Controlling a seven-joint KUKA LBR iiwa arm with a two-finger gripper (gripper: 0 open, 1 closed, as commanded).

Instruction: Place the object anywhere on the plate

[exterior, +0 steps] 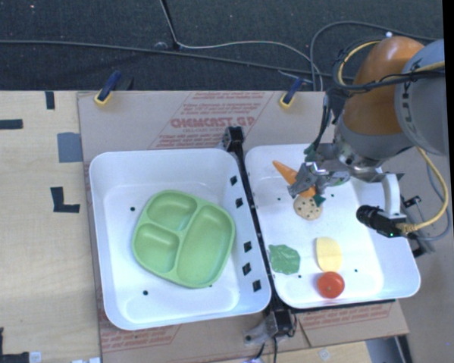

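Observation:
A green divided plate [186, 237] lies in the left bin [105, 176]. In the right bin [399, 282], an orange carrot [285, 170] lies near the back left with its thick end running under my gripper [312, 184]. A speckled cookie [308, 207] sits just in front of the gripper, touching or nearly touching it. The gripper hangs low over the carrot's thick end, with the wrist body covering the contact area.
The right bin also holds a green leafy piece [284, 258], a yellow piece [329, 253] and a red tomato [330, 284] towards its front. A black divider [246, 214] runs between the bins. Cables [430, 219] hang at the arm's right side.

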